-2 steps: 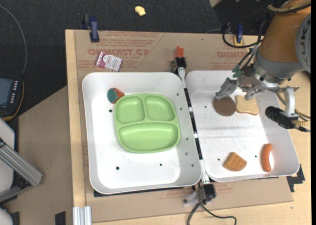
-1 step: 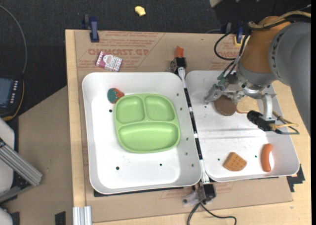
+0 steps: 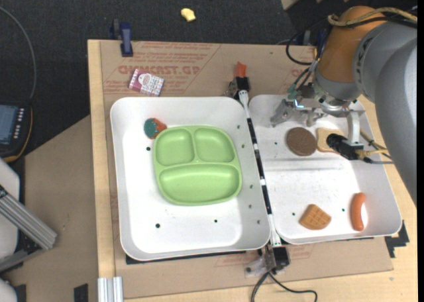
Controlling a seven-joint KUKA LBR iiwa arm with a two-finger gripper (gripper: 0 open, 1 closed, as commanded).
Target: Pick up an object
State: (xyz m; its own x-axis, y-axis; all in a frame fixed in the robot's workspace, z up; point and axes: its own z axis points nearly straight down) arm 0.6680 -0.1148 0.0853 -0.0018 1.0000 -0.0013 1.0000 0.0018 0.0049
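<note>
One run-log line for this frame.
gripper: over right bin, beside brown disc | holding: nothing seen | left bin: green tray

We see a cardboard-covered worktop (image 3: 199,62) bearing two white bins, left bin (image 3: 132,214) and right bin (image 3: 371,224), side by side, and a small pink packet (image 3: 146,81) near its far-left corner.

Grey arm (image 3: 391,36) low, pincer (image 3: 306,114) downward
</note>
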